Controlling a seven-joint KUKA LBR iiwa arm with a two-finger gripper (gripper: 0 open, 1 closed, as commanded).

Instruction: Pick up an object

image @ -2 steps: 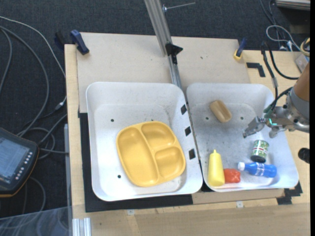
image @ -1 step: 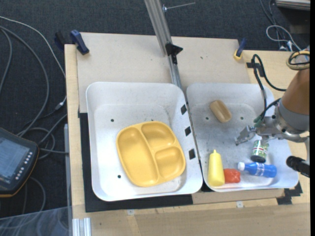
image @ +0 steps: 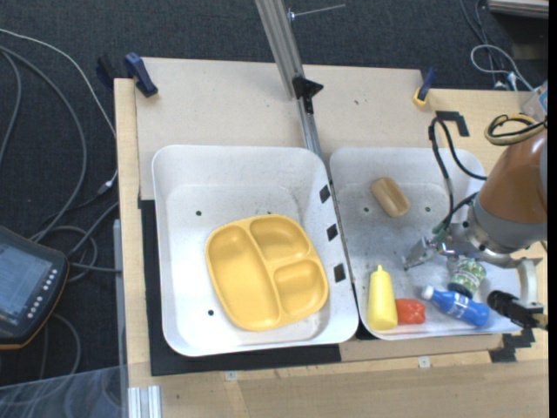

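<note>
In the right bin point(image: 352, 181) lie a tan bread roll point(image: 389, 196) at the back, a yellow squeeze bottle point(image: 380, 299) at the front left, a small red object point(image: 411, 311) beside it, and a blue bottle point(image: 459, 306) on its side. A green and white can point(image: 468, 275) sits partly under the arm's wrist. My gripper point(image: 424, 251) hangs low over the bin's middle, open, with bare bin floor between its fingers. It is just left of the can and above the red object.
The left bin point(image: 174, 181) holds a yellow divided plate point(image: 265, 271). A slanted metal pole point(image: 287, 37) runs down to the gap between the bins. Black cables point(image: 444, 159) hang by the arm at the right bin's back right corner.
</note>
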